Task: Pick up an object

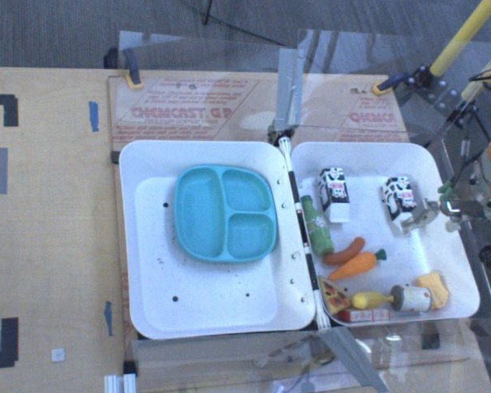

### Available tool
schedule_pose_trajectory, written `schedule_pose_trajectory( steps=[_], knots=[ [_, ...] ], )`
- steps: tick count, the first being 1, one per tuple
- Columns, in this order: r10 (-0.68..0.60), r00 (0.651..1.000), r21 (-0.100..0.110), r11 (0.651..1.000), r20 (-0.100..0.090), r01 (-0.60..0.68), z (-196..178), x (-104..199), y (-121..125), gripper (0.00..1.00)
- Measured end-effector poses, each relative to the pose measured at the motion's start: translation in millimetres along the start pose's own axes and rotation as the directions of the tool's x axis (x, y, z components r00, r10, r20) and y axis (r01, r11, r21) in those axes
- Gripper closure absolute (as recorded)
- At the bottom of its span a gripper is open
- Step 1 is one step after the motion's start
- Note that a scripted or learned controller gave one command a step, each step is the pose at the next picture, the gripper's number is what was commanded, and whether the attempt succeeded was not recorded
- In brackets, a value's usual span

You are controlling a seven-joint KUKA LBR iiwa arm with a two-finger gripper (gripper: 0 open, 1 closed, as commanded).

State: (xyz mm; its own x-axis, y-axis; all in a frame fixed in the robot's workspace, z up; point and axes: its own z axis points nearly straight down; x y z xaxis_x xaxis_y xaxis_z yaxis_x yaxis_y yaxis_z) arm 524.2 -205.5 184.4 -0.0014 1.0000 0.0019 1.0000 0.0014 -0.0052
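End effector [425, 216]: at right bin's [425, 155] right edge, just beside a cow-print carton [398, 196]; finger state cannot be told, nothing visibly held. Right bin contents: second cow-print carton [335, 193], green bottle [316, 225], sausage [344, 252], carrot [357, 265], pizza slice [335, 297], yellow items along the near wall. Left bin [147, 260]: teal divided plate [227, 213].
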Motion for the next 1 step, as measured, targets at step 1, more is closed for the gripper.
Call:
schedule_pose_trajectory(
  steps=[1],
  knots=[
    [0.034,0.999,-0.008,0.999,-0.007,-0.034,89.7,-7.9,68.3,0.0]
  ],
)
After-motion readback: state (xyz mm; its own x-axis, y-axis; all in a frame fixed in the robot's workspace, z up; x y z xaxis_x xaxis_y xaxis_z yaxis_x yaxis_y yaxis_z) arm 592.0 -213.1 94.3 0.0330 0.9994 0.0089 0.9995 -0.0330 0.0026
